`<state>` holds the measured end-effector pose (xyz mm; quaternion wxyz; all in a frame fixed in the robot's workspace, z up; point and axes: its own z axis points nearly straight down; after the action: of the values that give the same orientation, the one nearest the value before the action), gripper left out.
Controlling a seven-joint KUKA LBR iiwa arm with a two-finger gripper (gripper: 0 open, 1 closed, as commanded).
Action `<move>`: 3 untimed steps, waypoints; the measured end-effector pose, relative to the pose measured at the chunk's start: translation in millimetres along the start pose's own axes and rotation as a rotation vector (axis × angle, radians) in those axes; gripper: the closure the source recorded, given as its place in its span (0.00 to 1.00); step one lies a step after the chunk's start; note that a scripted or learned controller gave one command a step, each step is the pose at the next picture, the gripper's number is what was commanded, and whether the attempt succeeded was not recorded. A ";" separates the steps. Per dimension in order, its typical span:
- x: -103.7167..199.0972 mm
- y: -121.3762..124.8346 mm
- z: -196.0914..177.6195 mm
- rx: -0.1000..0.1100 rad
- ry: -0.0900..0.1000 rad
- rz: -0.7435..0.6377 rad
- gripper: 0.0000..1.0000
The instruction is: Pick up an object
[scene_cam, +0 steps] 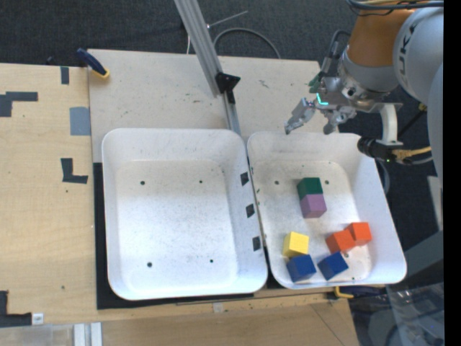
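The hand point(311, 122) hovers over the right bin's point(378, 186) far rim, fingers spread apart and holding nothing. In that bin lie seven blocks: one green point(310, 187), one purple point(313, 205), one yellow point(295, 244), two orange point(350, 236), two blue point(317, 267). The left bin point(173, 146) adjoins it on the tabletop point(43, 193).

text: part-letters on arm point(425, 42) | legibility: unreadable
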<state>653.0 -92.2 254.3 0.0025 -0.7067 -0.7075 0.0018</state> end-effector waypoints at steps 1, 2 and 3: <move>0.0 0.8 -2.6 -0.004 -0.001 -0.001 0.00; 0.1 -3.1 62.1 0.002 -0.001 0.000 0.00; -2.6 -1.0 126.1 0.002 -0.001 0.000 0.00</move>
<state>651.3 -94.7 128.2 0.0028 -0.7067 -0.7075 0.0031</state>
